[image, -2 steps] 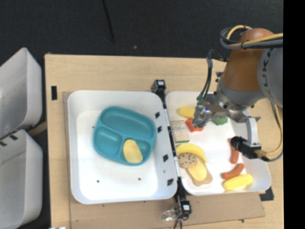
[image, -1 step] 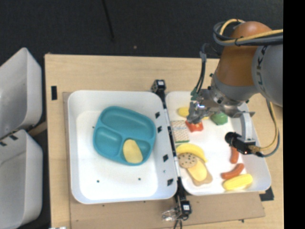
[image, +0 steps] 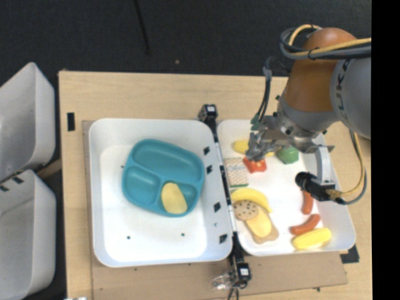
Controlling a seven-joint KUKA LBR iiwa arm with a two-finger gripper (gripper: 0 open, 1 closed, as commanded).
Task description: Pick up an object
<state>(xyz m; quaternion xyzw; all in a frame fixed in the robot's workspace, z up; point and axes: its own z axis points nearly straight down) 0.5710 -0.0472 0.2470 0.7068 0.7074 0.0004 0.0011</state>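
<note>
Nearest the camera, at the right bin's [image: 337, 239] front edge, lie a yellow piece [image: 311, 238], an orange sausage [image: 305, 224] and a tan slab [image: 261, 225] with a cookie [image: 247, 211] on it. A banana [image: 251, 197] sits just behind the cookie.

The gripper [image: 256, 152] stands over a red piece [image: 255, 164] toward the back of the right bin, close to the divider between the bins. You cannot tell from this angle whether its jaws are apart or together, nor whether they have the red piece between them; treat the piece as not yet secured.

To do this step well:
1. Centre the gripper on the red piece before closing.
2. Keep clear of the yellow blob [image: 241, 146] just behind and left of the red piece, and of the green block [image: 288, 154] to its right.
3. Avoid the patterned card [image: 235, 172] touching the red piece's left side; it probably drags along if caught.
4. Lift straight up and confirm the piece rises.

The red piece is small, blocky, bright red-orange, and partly hidden by the gripper. It looks like toy food, likely light and rigid.

The left bin [image: 106, 230] holds a blue tray [image: 153, 164] with a yellow lump [image: 174, 199] in it.
</note>
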